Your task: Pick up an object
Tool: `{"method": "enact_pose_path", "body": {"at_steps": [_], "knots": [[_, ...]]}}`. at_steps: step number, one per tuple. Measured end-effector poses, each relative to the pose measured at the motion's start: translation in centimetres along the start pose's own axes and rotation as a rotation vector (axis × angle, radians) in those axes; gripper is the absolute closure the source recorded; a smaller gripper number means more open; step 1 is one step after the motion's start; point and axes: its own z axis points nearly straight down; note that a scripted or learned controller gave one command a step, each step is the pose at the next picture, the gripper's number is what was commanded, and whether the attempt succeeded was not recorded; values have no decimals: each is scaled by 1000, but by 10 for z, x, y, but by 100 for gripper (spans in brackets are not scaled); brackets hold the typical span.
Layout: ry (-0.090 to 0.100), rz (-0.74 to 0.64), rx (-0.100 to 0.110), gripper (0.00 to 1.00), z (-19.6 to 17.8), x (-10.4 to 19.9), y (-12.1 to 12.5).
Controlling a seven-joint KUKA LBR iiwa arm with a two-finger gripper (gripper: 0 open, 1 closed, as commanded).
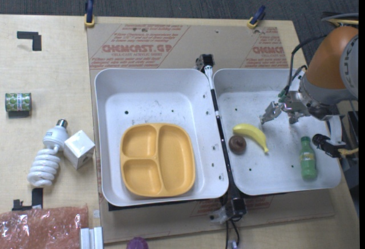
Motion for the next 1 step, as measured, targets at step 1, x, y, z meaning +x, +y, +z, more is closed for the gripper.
{"method": "enact_pose_path", "body": {"at_steps": [1], "knots": [[1,-1,1,0,0,63,-44]]}}
